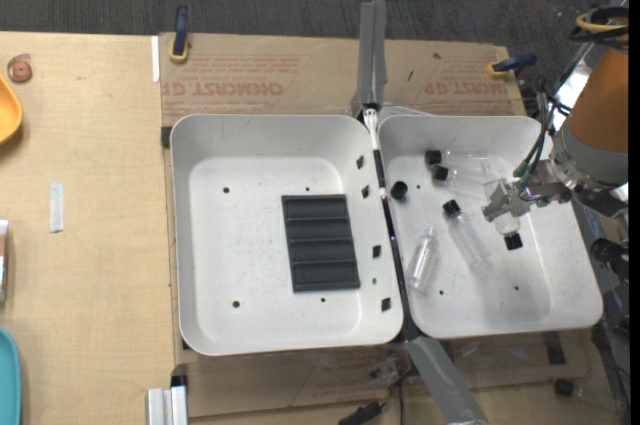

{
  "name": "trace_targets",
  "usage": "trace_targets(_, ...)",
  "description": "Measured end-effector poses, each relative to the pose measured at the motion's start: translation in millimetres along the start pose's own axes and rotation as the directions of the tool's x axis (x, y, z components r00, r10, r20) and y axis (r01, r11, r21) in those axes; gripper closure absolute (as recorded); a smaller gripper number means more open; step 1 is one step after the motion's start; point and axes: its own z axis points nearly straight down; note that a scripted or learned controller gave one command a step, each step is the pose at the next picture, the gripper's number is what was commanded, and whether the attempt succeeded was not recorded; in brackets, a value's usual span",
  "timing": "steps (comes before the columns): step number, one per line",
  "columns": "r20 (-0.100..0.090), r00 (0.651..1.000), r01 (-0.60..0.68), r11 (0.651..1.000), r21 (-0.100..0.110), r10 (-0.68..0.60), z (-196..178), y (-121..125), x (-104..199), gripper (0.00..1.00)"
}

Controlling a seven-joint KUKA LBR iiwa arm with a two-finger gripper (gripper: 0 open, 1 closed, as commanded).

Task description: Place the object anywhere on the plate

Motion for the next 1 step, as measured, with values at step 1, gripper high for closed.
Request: trace_targets(1,0.000,0.997,0.075,0.997,0.003,-0.075,8.9,51.1,80.0,1.00)
